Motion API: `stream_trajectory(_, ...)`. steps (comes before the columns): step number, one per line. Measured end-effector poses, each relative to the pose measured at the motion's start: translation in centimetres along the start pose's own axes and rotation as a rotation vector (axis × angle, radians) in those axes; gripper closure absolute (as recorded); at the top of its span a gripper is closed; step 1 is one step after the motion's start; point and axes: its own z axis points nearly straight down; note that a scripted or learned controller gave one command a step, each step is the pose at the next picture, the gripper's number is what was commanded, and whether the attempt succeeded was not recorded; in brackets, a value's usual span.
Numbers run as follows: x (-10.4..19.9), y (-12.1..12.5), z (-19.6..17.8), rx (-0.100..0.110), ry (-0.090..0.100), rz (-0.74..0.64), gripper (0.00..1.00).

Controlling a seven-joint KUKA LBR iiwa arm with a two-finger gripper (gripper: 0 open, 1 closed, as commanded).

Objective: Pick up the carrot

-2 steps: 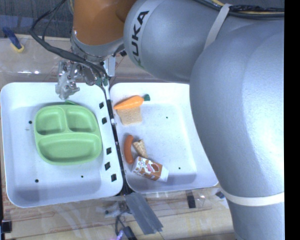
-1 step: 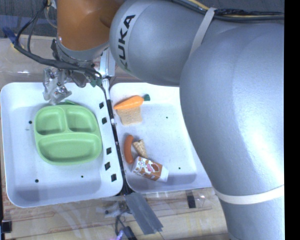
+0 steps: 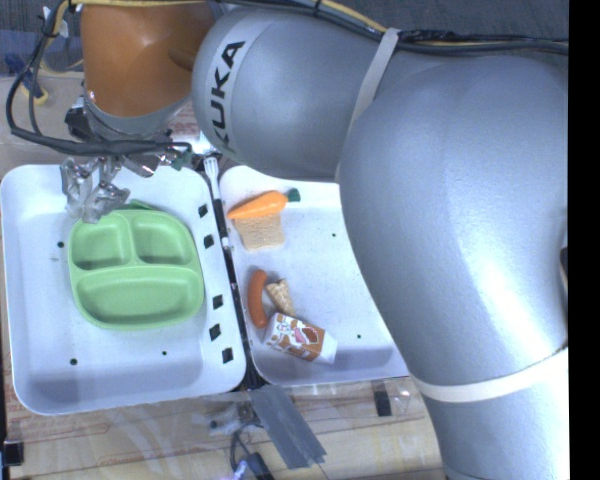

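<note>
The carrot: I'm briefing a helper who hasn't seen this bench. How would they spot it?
Look in the right-hand white bin, at its far end. The orange tapered carrot with a green tip lies on a tan bread slice. The nearer orange sausage is narrower, without green.

Left bin [image 3: 30, 368]: divided plate [image 3: 137, 269]. Right bin [image 3: 365, 343]: carrot [image 3: 257, 206] behind bread slice [image 3: 260, 231], sausage [image 3: 256, 298], and carton [image 3: 300, 338].

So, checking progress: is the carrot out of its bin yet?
No. The carrot lies in the right bin, against a bread slice; the gripper is over the left bin.
</note>
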Motion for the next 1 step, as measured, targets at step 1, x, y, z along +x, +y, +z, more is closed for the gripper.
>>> stream_trajectory(1, 1.34, 0.09, 1.54, 0.001, 0.000, 0.388, 1.00)
